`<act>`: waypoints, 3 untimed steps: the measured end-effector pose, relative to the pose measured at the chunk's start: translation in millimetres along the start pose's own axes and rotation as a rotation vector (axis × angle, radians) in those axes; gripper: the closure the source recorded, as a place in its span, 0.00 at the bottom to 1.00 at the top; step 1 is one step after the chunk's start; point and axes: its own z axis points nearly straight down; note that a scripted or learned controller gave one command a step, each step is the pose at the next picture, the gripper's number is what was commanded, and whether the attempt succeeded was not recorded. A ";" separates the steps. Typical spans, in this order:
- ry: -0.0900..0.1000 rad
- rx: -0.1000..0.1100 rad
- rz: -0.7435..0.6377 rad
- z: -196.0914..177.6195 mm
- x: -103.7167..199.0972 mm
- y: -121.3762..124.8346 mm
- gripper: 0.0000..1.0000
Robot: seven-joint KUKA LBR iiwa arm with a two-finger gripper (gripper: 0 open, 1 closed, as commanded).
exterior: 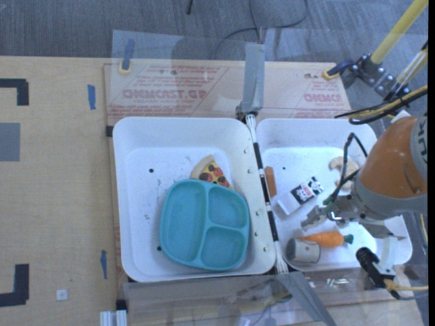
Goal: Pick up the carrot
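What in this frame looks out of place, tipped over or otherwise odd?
Two small things. The grey cup lies on its side near the right bin's front edge, just below the carrot. In the left bin, the toy pizza slice is partly tucked behind the teal divided plate. Nothing looks spilled or damaged.

Illumination is bright, even and diffuse from overhead. Shadows are faint and soft, hugging the tray [204, 226] edge at 6 o'clock. The white bins [136, 148] read near overexposed, with mild glare on clear sheets at 12 o'clock. Focus is slightly soft overall; fine detail is grainy.
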 end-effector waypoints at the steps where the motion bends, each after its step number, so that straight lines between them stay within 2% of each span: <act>1: 0.000 -0.010 -0.192 10.9 -94.2 2.2 0.00; 2: -0.009 -0.017 -0.185 0.3 -99.0 2.3 1.00; 3: -0.002 -0.003 0.016 -85.9 -38.3 0.8 1.00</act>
